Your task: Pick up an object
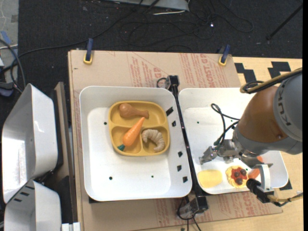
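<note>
Two-finger metal gripper (pixel 210 155) sits low in right shallow white bin (pixel 202 105); can't tell its state, arm covers much. Just below it: flat pale-yellow round piece (pixel 210 178). Beside that, to gripper's lower right, small round red-topped toy pizza (pixel 236 175), then orange-red piece (pixel 253 173). Well left, in left white bin (pixel 96 177): yellow sectioned plastic plate (pixel 115 112) w/ brown drumstick (pixel 133 111), orange carrot (pixel 133 132), beige shrimp (pixel 154 137).

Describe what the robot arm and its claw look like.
The arm is bulky and rounded, grey with a broad orange band above the wrist. Thin black cables loop off it. The claw is a small grey metal piece, low over the right bin.
</note>
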Robot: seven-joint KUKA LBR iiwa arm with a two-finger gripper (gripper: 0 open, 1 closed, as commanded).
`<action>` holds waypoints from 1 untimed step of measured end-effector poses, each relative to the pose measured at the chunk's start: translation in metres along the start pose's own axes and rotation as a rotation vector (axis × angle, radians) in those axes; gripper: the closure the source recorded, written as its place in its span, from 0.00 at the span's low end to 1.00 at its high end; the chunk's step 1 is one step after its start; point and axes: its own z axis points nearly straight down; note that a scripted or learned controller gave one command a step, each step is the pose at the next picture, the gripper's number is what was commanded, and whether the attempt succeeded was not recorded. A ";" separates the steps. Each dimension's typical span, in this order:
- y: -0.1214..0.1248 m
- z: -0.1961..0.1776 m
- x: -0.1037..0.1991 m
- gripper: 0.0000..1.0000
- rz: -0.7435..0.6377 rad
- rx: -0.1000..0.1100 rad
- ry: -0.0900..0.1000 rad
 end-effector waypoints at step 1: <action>0.000 -0.010 0.000 1.00 0.002 -0.001 0.000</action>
